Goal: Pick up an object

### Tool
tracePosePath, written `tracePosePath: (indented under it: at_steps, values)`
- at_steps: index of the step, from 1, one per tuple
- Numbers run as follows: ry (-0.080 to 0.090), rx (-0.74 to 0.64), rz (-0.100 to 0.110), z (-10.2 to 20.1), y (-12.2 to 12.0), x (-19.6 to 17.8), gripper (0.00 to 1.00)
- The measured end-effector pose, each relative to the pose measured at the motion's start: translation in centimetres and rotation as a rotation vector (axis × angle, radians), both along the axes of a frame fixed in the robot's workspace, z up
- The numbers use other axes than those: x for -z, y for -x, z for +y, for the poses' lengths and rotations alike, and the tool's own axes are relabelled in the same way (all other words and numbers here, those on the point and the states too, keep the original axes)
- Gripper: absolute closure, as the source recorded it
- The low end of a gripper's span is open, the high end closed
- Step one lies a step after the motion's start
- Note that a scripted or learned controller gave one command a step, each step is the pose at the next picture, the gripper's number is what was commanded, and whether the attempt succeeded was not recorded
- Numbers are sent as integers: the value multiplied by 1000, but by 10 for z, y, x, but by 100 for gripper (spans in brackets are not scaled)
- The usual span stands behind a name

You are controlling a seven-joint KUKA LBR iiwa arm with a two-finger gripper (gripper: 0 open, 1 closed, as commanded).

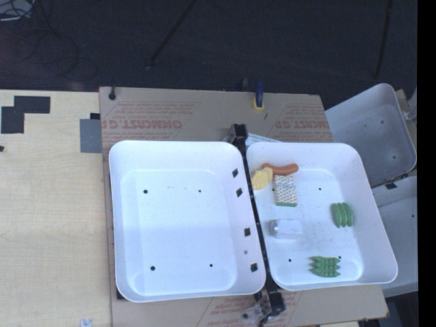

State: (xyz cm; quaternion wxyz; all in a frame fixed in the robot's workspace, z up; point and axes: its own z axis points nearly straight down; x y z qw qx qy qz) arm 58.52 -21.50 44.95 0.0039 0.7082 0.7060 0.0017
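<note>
So the room behind was dark, cables trailing across the floor up top, and the pale wooden bench (48, 203) carried a cardboard sheet (204, 118) with the two bins sitting on it.

The left bin (177, 220) was the bigger-looking of the pair, just bare white with a few dark holes. The right bin (320, 213) had all the goodies. I couldn't spot the tool anywhere near the bins, so I honestly couldn't tell whether it was open or closed.

Candidates, big to small-ish: a small patterned box (286, 191) near the top of the right bin, with an orange sausage-like thing (281, 169) just above it, touching or nearly so. A clear or whitish block (285, 228) sat below the box, hard to make out against the white. Green pea pods (325, 266) lay near the front edge, another green ridged piece (342, 214) toward the right side, and a little yellow lump (262, 179) was tucked against the dividing wall.

If it were me, I'd have gone for one of the green pieces: well apart from everything, room for fingers on both sides. The yellow lump looked risky, too close to the wall, and the box and sausage crowded each other. Come straight down, fingers across the narrow width.
</note>
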Motion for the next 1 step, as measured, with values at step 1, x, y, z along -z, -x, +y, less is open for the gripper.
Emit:
tracePosePath:
  at_steps: [1]
  values:
    - [-6, 0, 18, 23, 32, 88, 100]
